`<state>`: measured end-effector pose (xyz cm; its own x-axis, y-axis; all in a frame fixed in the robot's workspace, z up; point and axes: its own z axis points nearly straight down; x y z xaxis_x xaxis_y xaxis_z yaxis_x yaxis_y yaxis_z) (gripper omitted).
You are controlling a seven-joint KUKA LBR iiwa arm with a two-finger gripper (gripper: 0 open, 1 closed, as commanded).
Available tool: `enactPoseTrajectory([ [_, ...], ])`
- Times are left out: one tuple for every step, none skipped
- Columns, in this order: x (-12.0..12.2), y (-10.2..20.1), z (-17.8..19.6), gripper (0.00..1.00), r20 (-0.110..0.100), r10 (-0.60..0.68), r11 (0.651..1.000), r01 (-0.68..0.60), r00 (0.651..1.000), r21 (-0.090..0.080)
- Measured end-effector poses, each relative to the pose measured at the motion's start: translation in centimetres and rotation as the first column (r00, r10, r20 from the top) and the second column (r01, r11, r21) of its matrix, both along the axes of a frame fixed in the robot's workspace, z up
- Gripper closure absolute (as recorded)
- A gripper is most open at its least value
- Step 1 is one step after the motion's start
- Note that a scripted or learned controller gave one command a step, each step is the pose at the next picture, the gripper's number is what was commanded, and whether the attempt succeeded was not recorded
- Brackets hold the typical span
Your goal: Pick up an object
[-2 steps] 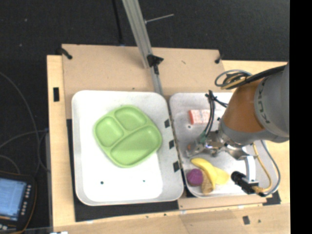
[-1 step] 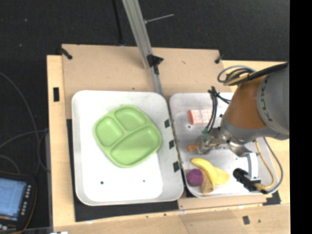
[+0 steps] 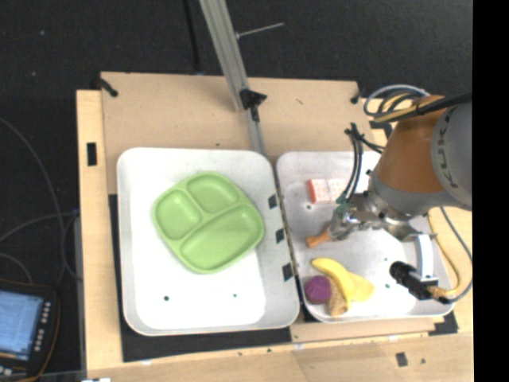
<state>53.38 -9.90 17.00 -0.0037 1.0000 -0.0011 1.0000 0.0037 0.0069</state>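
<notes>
1. Yellow banana (image 3: 340, 277) lies at the right bin's (image 3: 374, 255) near edge, touching a purple fruit (image 3: 318, 288).
2. My claw (image 3: 343, 223) hangs just behind it, beside an orange piece (image 3: 320, 239); apart or together, I cannot tell.
3. Farther back lies a small red-and-white box (image 3: 320, 189).

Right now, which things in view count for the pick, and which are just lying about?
In play, likely: pincer over the right bin; orange piece next to it; banana; purple ball; red-and-white box.

Lying about: green divided plate in the left bin; screen off the bench, lower left.
</notes>
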Motion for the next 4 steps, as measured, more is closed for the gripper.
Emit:
enactPoseTrajectory([
  [0.2,-0.6,4.5,1.00,0.000,-0.001,1.000,0.001,1.000,-0.001],
  [0.4,-0.7,9.9,1.00,0.002,0.000,1.000,0.000,1.000,-0.001],
  [0.2,4.5,8.3,1.00,-0.006,0.003,1.000,-0.003,1.000,0.002],
  [-1.1,9.5,7.2,1.00,-0.006,0.003,1.000,-0.003,1.000,0.002],
])
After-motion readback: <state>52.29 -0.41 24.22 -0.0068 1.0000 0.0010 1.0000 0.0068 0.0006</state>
